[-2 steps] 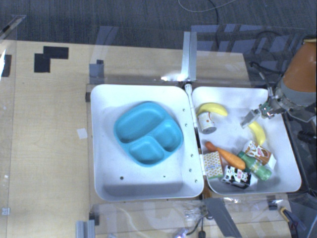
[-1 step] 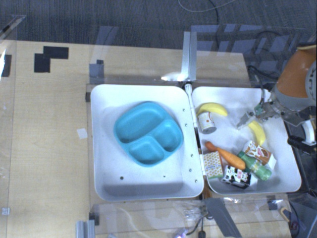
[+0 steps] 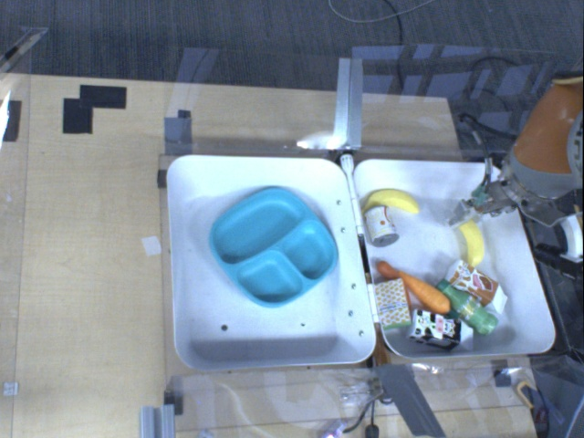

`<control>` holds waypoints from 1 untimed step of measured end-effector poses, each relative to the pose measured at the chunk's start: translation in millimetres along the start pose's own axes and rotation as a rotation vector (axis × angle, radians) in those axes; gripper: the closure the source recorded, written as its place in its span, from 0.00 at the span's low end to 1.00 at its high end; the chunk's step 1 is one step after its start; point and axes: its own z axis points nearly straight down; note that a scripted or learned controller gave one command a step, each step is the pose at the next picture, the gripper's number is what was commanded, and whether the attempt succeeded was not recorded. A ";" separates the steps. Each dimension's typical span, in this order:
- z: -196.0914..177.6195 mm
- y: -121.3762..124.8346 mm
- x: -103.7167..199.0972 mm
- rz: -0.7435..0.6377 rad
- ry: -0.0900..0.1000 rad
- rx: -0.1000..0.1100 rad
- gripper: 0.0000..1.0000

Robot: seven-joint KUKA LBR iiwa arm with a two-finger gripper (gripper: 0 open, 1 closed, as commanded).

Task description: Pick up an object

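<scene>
A: What is held in the left bin [image 3: 182, 245]?

B: A blue plate [image 3: 272, 255] with three compartments is seen there, lying near the middle and turned at an angle to the walls.

A: And in the right bin [image 3: 538, 322]?

B: Several small things are gathered there. A banana [image 3: 394, 199] is laid near the far left corner, with a small can [image 3: 380, 226] tipped on its side just beside it, its open end turned toward the camera. A second banana [image 3: 472, 243] is seen further right. Toward the near side a carrot [image 3: 418, 287] is laid slantwise, a small carton [image 3: 392, 303] is touching its left end, and a black-and-white box [image 3: 434, 328] is set below it. A green bottle [image 3: 469, 309] and a brown-and-white packet [image 3: 476, 283] are crowded together on the right.

A: Can any writing be read?

B: Print is visible on the can, carton and packet, but it is too small to be made out; no brand can be told.

A: Where is the gripper [image 3: 476, 206]?

B: It is reached in from the right, over the far right part of the right bin, just above the second banana. Nothing is seen between its fingers. Whether they are apart or together cannot be told.
</scene>
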 end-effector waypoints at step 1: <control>-99.5 39.4 36.6 0.231 0.004 0.011 1.00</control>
